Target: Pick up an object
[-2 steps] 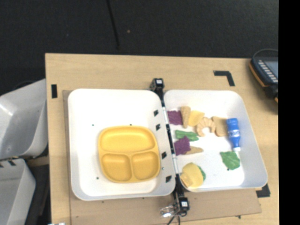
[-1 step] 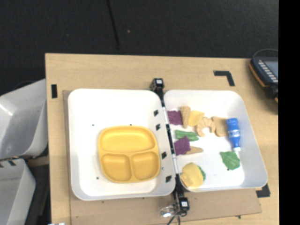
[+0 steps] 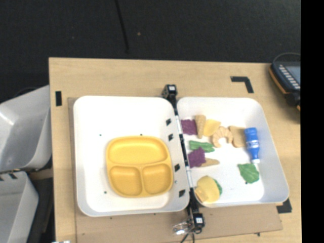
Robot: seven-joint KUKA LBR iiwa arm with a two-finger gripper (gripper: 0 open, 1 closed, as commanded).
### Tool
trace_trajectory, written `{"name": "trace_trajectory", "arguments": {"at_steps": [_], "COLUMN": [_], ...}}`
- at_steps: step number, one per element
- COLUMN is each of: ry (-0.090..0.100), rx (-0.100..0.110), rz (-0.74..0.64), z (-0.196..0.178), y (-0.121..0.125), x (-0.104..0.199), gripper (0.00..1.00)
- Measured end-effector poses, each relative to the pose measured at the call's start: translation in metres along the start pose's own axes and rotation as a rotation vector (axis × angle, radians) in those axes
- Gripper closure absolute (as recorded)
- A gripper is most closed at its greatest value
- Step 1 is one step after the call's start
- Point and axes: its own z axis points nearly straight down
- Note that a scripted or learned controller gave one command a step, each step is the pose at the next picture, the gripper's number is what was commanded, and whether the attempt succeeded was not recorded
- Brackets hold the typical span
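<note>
Camera view, from above: you look down on a wooden bench (image 3: pixel 61 80) bearing two white bins side by side. The left bin (image 3: pixel 91 120) holds a yellow divided plate (image 3: pixel 138 165). The right bin (image 3: pixel 263 125) holds the candidates for picking: a blue bottle (image 3: pixel 251 143) near its far side, a green piece (image 3: pixel 248 172) just below it, two purple pieces (image 3: pixel 189 126) (image 3: pixel 196 157) along the divider, tan pieces (image 3: pixel 223 134) across the middle, and a yellow-and-green toy (image 3: pixel 208 189) at the near corner. You cannot tell the gripper's state here, open or closed. Judge the task as not yet begun: every item lies in the bin, nothing is lifted, and approach, grasp and lift all remain.
</note>
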Motion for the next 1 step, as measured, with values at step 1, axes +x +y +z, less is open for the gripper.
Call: {"name": "trace_trajectory", "arguments": {"at_steps": [1], "ry": [-0.003], "rx": [-0.002], "rz": [-0.005], "z": [-0.0105], "y": [0.0008], "x": [-0.0008], "gripper": [1.00]}}
